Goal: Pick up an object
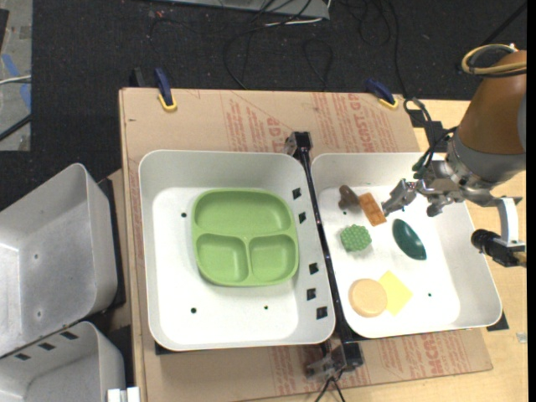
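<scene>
Bright, even overhead light washes the two white bins [322, 249], leaving only soft, short shadows. The dark floor at the far side stays dim. Focus is sharp; slight graininess.

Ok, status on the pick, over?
Gripper above right bin, nothing between fingers. Dark green piece just below it. Orange block close alongside.

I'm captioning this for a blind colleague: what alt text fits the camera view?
A robot arm's claw hovers over the right white bin, above a dark green oval piece, an orange block, a green bumpy ball and a tan disc. The left white bin holds a green divided plate.
</scene>
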`<state>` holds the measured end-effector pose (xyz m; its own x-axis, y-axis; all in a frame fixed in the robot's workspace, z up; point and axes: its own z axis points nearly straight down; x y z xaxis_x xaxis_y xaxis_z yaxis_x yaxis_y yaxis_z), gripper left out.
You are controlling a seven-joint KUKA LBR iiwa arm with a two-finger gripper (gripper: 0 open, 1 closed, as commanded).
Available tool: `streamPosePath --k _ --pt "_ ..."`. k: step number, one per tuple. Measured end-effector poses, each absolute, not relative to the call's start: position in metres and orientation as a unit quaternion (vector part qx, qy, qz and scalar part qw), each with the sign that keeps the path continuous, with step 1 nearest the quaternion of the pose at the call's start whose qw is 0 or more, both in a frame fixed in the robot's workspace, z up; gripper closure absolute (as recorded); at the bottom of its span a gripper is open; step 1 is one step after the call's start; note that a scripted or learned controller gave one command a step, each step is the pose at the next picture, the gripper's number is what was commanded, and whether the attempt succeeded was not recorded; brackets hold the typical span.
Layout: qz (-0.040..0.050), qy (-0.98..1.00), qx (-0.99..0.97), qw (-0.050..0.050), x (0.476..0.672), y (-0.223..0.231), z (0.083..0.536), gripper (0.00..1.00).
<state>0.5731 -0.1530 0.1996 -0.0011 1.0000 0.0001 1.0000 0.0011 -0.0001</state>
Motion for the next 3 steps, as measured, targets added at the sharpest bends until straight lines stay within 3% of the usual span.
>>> streamPosePath --k 2,3 --pt "0.0005 -0.707 -0.707 0.001 0.572 -0.152 0.094 0.00" --pt "0.0002 -0.706 -0.708 0.001 0.572 -0.152 0.092 0.00"
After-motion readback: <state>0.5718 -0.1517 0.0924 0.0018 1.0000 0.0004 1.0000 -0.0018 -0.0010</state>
